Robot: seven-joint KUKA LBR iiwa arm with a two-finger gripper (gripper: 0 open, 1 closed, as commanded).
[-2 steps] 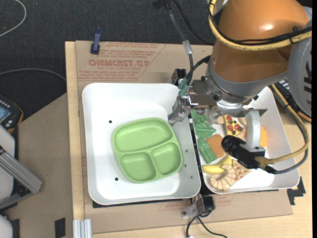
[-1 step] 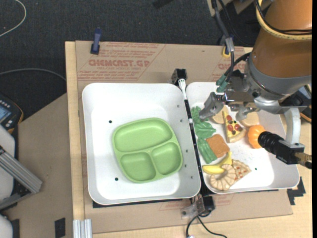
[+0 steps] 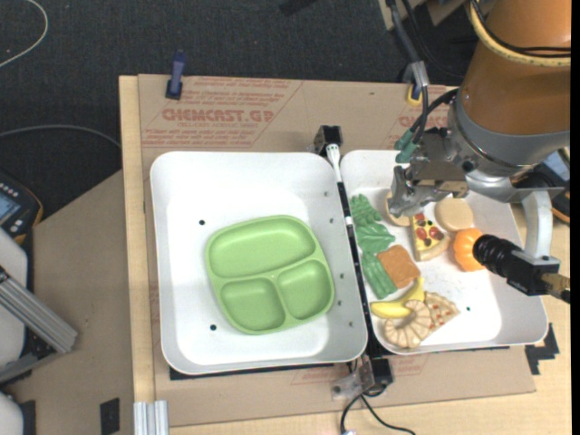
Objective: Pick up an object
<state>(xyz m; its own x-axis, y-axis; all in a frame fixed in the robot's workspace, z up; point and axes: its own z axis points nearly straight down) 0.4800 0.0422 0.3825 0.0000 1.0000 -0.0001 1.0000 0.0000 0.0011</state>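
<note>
From the overhead camera, the grey two-finger gripper [image 3: 408, 208] is seen lowered into the right shallow white plastic bin [image 3: 517, 329], above a small toy pizza slice [image 3: 428, 234]; whether anything is pinched cannot be told. Beside it lie a round tan bun [image 3: 454, 214], an orange ball-like fruit [image 3: 467, 249], a green leafy piece [image 3: 372, 234], a brown toast square [image 3: 399, 265], a yellow banana [image 3: 397, 306] and a second pizza slice [image 3: 421, 320]. All are judged light, rigid, smooth plastic, best taken across narrow edges. A green three-compartment tray [image 3: 269, 272] sits in the left bin [image 3: 181, 198].
</note>
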